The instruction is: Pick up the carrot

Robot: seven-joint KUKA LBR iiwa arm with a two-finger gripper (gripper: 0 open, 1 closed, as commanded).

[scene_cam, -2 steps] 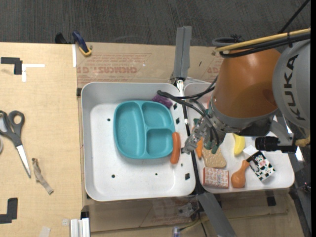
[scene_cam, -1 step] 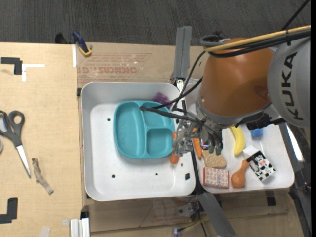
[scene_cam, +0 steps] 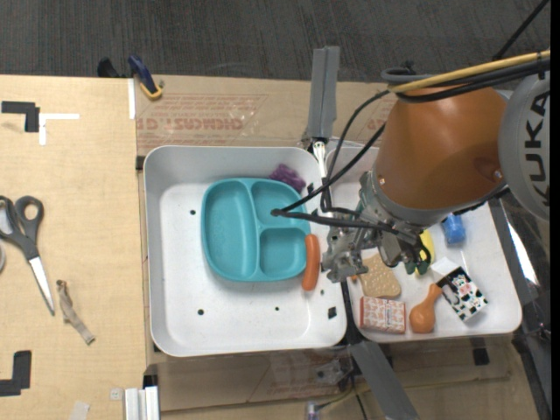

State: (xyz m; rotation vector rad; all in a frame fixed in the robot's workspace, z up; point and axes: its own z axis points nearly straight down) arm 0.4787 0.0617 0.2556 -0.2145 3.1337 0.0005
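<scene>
The carrot [scene_cam: 311, 262] lies in the left bin [scene_cam: 166, 261], a little right of the frame's centre, stretched roughly top to bottom and pressed up against the right rim of the teal divided plate [scene_cam: 241, 230]; its lower tip pokes just past the plate's lower right corner, near the wall shared with the right bin [scene_cam: 500, 313]. The end effector [scene_cam: 343, 263] hangs just beside the carrot on its right, above that shared wall, under the bulky orange band of the arm [scene_cam: 442, 151]. Cables and metal parts clutter the view there, so I cannot tell whether it is spread or pressed together, and nothing shows it pinching the carrot. The step in hand looks like the final approach and closing. To do it well, the end effector should shift a touch toward the left of the frame so it sits over the carrot's middle, and close across the narrow width rather than along its length. The plate rim on one side and the bin wall on the other leave little room, so a straight descent is safer than a sideways sweep, which could push the carrot onto the plate or jam it against the rim. The cracker [scene_cam: 381, 280], the pink wafer block [scene_cam: 382, 314] and the other small items in the right bin lie near and should be left undisturbed when lifting.
</scene>
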